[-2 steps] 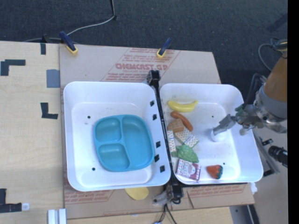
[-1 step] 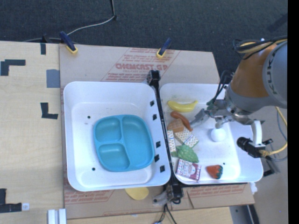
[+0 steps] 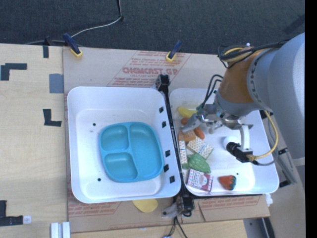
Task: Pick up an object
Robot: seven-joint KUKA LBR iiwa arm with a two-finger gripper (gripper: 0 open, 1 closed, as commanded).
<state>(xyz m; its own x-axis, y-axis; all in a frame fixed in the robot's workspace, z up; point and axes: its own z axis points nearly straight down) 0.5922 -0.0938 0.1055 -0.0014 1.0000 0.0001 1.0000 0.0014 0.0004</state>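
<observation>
My gripper (image 3: pixel 200 123) is low in the right bin (image 3: pixel 257 182), near its left wall, over a cluster of small items. Right below it lies a small orange piece (image 3: pixel 198 132), and just beyond it a yellow piece (image 3: pixel 185 111). A pale waffle-patterned cracker (image 3: pixel 200 147), a green leafy piece (image 3: pixel 199 162), a pink packet (image 3: pixel 200 181) and a red strawberry-like piece (image 3: pixel 228 181) lie nearer the front of that bin. Whether anything is in the gripper's grasp is hidden.
The left bin (image 3: pixel 79 133) holds a blue divided plate (image 3: pixel 131 151). A black divider (image 3: pixel 168 128) runs between the bins. A yellow disc (image 3: pixel 144 205) lies on the cardboard in front of the left bin. The arm's cables (image 3: pixel 270 143) loop over the right bin's right side.
</observation>
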